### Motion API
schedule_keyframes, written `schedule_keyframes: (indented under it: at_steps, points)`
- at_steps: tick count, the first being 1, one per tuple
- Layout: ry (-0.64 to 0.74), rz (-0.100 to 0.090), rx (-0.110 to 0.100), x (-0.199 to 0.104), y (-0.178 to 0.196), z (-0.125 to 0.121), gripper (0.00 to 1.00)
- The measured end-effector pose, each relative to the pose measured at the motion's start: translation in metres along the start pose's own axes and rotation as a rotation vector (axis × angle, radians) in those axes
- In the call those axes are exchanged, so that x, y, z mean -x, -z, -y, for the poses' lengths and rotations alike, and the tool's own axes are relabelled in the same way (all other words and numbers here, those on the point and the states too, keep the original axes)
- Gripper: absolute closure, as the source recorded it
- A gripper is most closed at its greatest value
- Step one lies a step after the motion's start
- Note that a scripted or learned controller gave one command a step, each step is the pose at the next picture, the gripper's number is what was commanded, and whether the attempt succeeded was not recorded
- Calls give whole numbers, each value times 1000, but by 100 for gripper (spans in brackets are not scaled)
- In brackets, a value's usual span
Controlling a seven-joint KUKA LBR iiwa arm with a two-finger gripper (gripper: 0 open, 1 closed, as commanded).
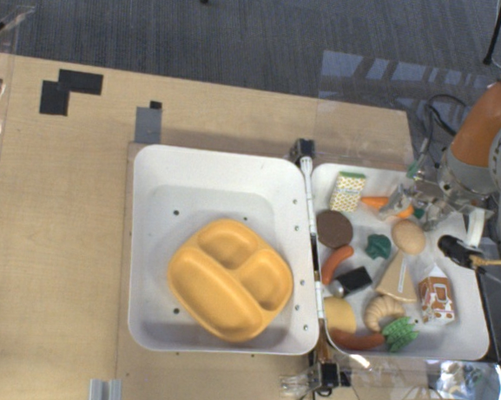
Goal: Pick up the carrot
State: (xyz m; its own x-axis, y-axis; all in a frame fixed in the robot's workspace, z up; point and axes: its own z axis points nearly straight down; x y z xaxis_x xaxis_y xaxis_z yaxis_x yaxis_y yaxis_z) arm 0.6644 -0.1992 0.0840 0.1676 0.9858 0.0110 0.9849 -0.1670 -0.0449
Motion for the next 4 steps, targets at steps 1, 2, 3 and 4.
schedule_keyframes:
  at_steps: [1,2,3,4]
  points:
    - [7,2,2,-1,11,0,100]
    - [315,19,52,-28,2,37,100]
    - [374,18,55,-92,1,91,100]
    - [-8,11,59,-60,1,89,100]
